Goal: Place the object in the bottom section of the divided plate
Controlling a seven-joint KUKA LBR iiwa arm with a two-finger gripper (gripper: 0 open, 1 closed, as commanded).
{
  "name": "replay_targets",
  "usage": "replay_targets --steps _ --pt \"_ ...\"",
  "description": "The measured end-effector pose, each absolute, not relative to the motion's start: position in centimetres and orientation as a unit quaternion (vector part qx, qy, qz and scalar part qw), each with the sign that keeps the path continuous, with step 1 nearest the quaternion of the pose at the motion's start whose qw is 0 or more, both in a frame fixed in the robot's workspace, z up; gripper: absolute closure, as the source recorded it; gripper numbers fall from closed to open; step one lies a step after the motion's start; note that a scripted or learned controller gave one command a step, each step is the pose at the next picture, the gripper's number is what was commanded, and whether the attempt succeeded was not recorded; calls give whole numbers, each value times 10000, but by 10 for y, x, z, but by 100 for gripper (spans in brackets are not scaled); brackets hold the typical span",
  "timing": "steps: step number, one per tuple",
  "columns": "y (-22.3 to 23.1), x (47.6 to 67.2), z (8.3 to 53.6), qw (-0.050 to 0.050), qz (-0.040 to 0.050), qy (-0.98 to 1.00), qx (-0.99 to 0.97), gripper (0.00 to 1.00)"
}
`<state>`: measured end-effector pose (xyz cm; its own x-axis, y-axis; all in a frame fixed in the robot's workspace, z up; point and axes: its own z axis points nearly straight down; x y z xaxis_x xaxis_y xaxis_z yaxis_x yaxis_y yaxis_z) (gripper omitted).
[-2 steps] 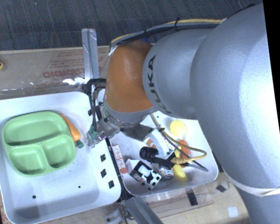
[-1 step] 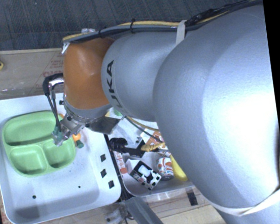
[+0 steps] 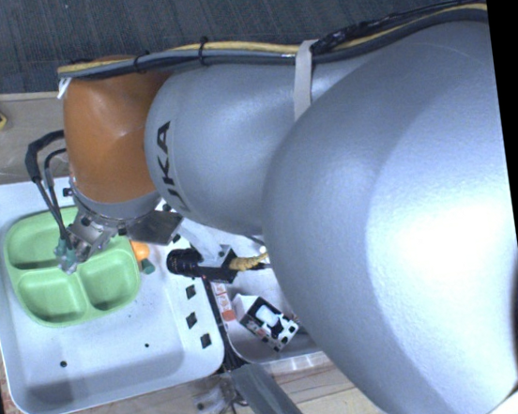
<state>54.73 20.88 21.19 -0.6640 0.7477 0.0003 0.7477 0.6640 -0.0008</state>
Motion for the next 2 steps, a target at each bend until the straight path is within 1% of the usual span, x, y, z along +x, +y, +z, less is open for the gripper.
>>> replay_targets --steps 1,2 --pt "165 492 203 16 15 -8837 -4681 100" --pt "117 583 263 4 9 -8295 -5584 100"
